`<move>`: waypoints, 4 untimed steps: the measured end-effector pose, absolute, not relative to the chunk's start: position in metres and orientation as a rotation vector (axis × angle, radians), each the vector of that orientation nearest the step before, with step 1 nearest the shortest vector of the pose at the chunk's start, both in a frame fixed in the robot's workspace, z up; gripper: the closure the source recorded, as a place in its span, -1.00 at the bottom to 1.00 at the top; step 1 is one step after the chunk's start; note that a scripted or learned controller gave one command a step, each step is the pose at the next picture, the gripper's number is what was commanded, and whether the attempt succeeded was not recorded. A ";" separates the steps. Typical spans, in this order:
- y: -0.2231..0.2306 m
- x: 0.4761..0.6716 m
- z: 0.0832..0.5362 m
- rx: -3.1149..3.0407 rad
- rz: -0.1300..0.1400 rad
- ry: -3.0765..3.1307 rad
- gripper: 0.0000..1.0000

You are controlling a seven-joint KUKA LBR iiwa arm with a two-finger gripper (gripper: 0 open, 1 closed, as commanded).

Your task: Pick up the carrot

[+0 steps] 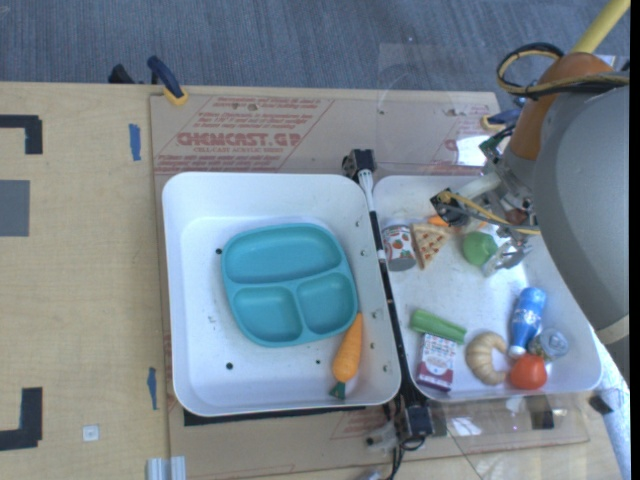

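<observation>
Carrot (347, 352): lies in the left bin (190, 268), at 4 o'clock from the blue plate (289, 282), touching its edge
My pincer (487, 230): over the right bin (570, 298), by the green ball (478, 246)
My grip: I cannot tell

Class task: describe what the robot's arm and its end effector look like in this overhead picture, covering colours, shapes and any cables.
The arm is a bulky, rounded grey body entering from the right, with an orange band above the wrist. A black-and-yellow cable loop curls near that band. The end effector is a smaller cluster of dark and metallic parts, with thin yellowish pieces; its finer details are too small to make out.
</observation>
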State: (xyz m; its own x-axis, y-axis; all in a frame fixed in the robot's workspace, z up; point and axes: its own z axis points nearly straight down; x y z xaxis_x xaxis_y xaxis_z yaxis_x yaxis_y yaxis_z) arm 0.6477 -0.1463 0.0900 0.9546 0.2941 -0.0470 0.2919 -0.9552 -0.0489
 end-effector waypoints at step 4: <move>-0.163 0.537 0.090 -3.090 -0.008 -0.563 1.00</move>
State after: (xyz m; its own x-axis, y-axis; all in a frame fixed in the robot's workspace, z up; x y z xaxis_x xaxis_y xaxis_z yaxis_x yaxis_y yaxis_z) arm 0.5365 -0.1629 0.0901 0.9358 0.3524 0.0050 0.3524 -0.9358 0.0005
